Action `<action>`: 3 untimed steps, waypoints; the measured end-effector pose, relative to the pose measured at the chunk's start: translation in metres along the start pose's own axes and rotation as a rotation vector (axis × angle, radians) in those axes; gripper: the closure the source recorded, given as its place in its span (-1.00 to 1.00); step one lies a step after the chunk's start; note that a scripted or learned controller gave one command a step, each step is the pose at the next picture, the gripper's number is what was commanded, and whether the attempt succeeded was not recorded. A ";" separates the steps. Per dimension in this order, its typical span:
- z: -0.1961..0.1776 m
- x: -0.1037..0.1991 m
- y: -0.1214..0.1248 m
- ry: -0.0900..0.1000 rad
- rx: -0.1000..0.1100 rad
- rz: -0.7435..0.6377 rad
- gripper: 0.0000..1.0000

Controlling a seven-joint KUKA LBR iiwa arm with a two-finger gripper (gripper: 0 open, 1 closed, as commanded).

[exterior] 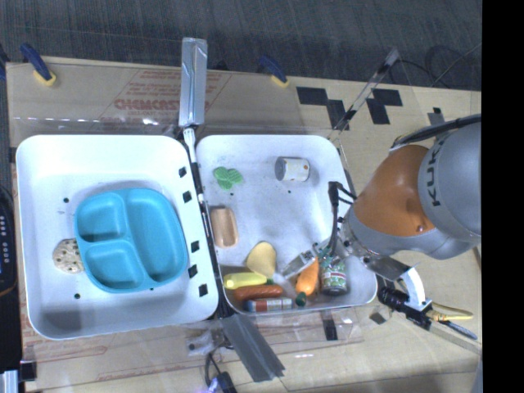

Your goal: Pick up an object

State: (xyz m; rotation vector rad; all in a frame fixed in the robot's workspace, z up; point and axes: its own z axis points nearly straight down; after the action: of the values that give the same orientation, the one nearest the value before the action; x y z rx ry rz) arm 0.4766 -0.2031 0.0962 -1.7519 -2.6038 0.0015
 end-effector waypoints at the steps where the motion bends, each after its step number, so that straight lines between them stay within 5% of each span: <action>1: -0.008 0.000 0.002 0.002 -0.001 -0.006 1.00; 2: 0.004 -0.006 0.000 0.001 -0.004 0.158 1.00; 3: -0.089 0.008 0.069 -0.003 -0.004 0.021 1.00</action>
State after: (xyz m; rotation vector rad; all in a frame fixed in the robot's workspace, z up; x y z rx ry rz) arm 0.5376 -0.1702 0.1853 -1.7815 -2.5897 -0.0006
